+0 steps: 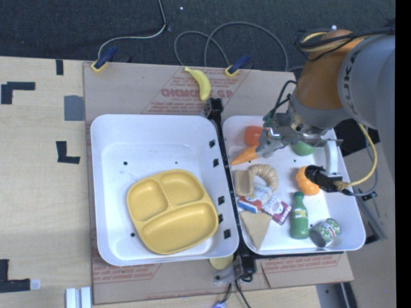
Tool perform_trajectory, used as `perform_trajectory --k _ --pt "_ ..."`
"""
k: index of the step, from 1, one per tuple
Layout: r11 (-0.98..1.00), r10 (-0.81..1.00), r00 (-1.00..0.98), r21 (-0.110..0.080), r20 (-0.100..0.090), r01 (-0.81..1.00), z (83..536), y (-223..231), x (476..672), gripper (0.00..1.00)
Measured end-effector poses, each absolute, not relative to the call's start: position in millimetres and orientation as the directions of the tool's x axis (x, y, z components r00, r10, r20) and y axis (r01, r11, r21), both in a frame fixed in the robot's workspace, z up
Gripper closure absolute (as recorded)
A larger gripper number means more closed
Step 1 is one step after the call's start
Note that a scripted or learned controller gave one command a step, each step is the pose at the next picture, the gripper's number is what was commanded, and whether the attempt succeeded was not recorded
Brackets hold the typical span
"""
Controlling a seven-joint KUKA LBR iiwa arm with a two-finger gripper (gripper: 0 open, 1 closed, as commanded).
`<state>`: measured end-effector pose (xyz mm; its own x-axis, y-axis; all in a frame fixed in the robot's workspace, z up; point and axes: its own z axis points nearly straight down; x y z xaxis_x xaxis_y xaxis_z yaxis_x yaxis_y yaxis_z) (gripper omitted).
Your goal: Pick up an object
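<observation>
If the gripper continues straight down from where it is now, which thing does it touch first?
Probably the orange carrot, which lies just under and left of the gripper in the right bin; depth is unclear, so it may miss and meet the bin floor.

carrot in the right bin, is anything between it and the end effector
Nothing visible stands between them. The end effector hangs just right of the carrot in the right bin. A red piece lies close by above the carrot, and a croissant below it, both off the direct line.

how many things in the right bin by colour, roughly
orange/red: 3, carrot, red piece, orange fruit
green: 3, bottle, can, round piece
tan: 2, pastry ring, wedge
multicolour: 1, packet
total: 9
</observation>
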<state>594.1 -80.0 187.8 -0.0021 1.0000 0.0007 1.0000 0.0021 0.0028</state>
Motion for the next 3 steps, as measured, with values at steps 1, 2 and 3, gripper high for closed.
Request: perform_trajectory --k 1,2,3 --pt "0.002 1.0 -0.002 -0.003 0.0 1.0 182.2 -81.3 594.1 0.0" --pt "0.002 1.0 -0.002 0.005 0.0 1.0 109.5 -100.0 635.3 0.0" --pt "0.003 1.0 -0.003 0.005 -0.004 1.0 115.5 -101.6 635.8 1.0"
